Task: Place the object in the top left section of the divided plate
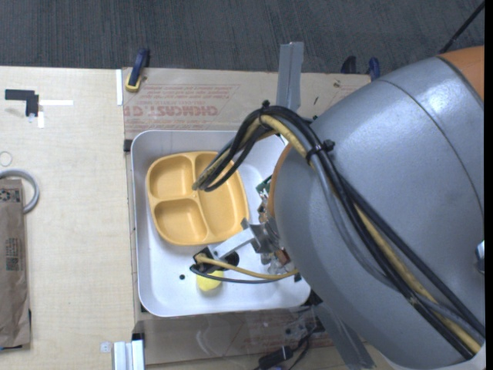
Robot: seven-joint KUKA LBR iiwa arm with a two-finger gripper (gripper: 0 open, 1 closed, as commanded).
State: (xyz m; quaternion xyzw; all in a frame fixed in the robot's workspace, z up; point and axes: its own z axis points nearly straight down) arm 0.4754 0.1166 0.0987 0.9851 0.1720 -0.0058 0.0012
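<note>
A: Surroundings first. The white bin (pixel 166 287) sits on the pale wooden surface (pixel 69 230). Above it lies flattened cardboard with red print (pixel 185 102), a blue clamp (pixel 137 68) at its left corner and a grey post (pixel 290 72) at its far edge.

B: Left of the bin?

A: Well apart from it: a brown paper bag (pixel 14 268) at the view's left edge, a grey metal loop (pixel 29 191) just above the bag, and a small black L-shaped piece (pixel 21 97) further up.

B: What stands in the way?

A: The grey arm (pixel 385 206) covers the bin's right side. Its black and yellow cables (pixel 231 156) loop over the upper right part of the divided plate (pixel 152 206).

B: End effector?

A: The end effector (pixel 268 247) sits low over the bin, just right of the plate's lower right corner. Wide or narrow: cannot tell, the arm hides it.

B: The object?

A: The yellow object (pixel 208 283) is small, rounded and brighter than the plate. It lies on the bin floor just below the plate's lower rim, outside every section. Only part of it shows.
</note>
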